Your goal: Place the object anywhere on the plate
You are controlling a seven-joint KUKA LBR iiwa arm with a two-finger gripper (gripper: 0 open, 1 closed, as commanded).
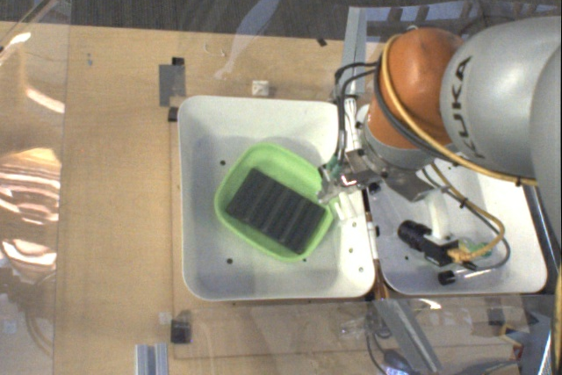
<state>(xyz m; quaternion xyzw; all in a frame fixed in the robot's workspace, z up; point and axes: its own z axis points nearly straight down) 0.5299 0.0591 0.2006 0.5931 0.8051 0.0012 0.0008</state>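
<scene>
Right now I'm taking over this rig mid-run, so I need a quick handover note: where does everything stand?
Gripper: at the right rim of the green plate; whether it is open or shut is unreadable from this angle.
Dark ribbed block: lying flat on the plate, inside the left bin.
Done: the block rests on the plate.
Left: probably just confirm the release and pull the arm clear.
</scene>
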